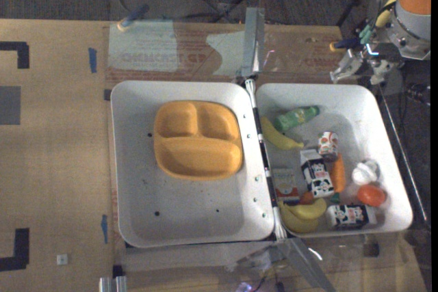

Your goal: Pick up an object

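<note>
My gripper [360, 70] hangs above the far right rim of the right bin [356, 98], its fingers apart and nothing between them. Below it in that bin lie a green bottle [298, 117], a yellow banana [279, 135], a small red-and-white carton [328, 143], a cow-patterned carton [317, 175], an orange carrot [339, 174], a white piece [365, 172], a red tomato [371, 195], a second banana [305, 210] and another carton [348, 215]. None of them touches the gripper.
The left bin [137, 167] holds an orange divided plate [198, 140]. A metal divider [263, 167] separates the bins. A clear sheet [178, 48] lies behind the left bin on the brown bench.
</note>
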